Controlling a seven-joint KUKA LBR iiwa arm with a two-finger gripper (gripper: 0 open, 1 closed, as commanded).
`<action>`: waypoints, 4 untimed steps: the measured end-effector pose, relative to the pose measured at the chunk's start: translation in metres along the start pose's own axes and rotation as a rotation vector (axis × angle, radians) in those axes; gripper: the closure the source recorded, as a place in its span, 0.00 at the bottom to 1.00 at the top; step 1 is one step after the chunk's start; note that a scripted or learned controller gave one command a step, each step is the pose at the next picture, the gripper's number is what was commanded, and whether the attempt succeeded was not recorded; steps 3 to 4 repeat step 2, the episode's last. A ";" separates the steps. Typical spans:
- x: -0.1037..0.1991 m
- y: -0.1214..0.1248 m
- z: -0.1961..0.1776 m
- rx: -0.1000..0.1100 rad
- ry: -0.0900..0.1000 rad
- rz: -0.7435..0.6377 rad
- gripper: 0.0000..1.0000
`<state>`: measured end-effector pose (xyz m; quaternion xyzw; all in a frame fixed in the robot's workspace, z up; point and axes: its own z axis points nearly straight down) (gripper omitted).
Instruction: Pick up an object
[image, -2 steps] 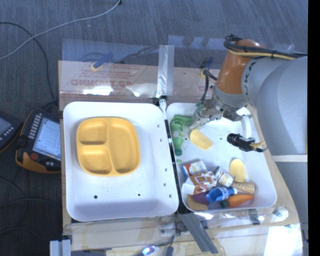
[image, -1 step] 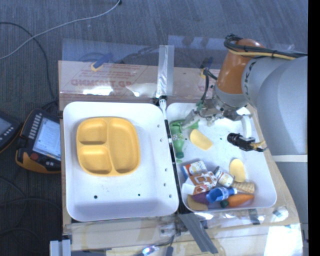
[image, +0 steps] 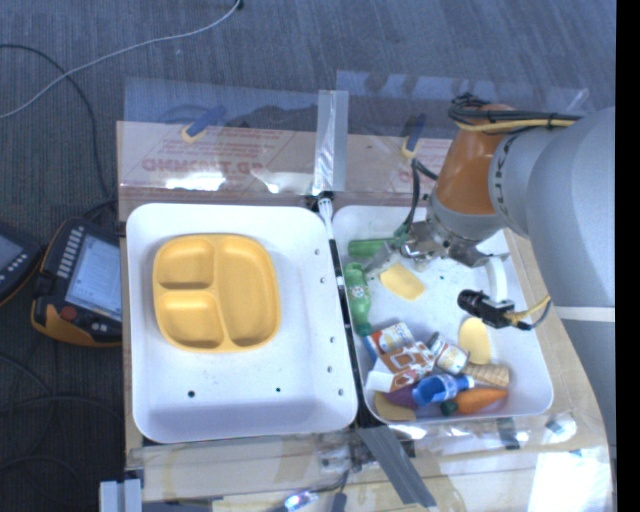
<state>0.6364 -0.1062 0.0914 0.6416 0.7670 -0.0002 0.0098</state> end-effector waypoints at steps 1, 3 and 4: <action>0.003 0.001 -0.010 0.000 0.006 -0.001 1.00; 0.020 -0.001 -0.092 0.013 0.016 -0.032 1.00; 0.020 -0.001 -0.092 0.013 0.016 -0.032 1.00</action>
